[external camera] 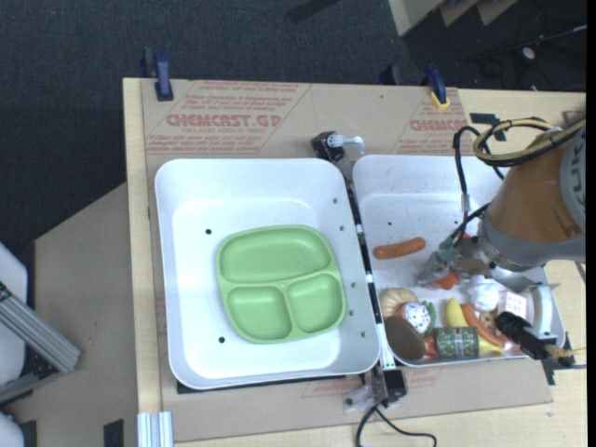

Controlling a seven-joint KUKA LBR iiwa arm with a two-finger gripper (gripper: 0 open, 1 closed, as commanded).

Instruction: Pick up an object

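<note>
Crowded against the near wall of the right-hand shallow white bin (410, 180) sits a heap of small toy foods: a tan bread-like roll (399, 300), a dark brown rounded piece (404, 340), a white speckled egg-shaped piece (419, 318), a green can-like cylinder (456, 343), a yellow banana-shaped piece (453, 312) and an orange carrot-like piece (486, 329). They touch or overlap one another and press close to the bin's near rim, so little open room remains among them.

An orange-red sausage-shaped toy (399, 247) lies by itself farther back on the bin floor, near the divider between the two bins, with bare white floor behind it and to its right. It stands apart from the heap.

The grey arm with its orange band (535, 203) reaches in from the right and covers the bin's right side. Its two-finger gripper (445, 266) points down over the floor just right of the sausage and just behind the heap; whether its tips are spread or pressed together cannot be told, and nothing is seen between them.

The left-hand shallow white bin (186, 203) holds a pale green three-compartment plastic tray (279, 282) near its middle, with wide bare floor on all sides of it out to the walls.

Both bins rest on a brown cardboard-covered bench (223, 119), held by a blue clamp (162, 73) and a yellow-tipped clamp (436, 87) at its far edge.
</note>
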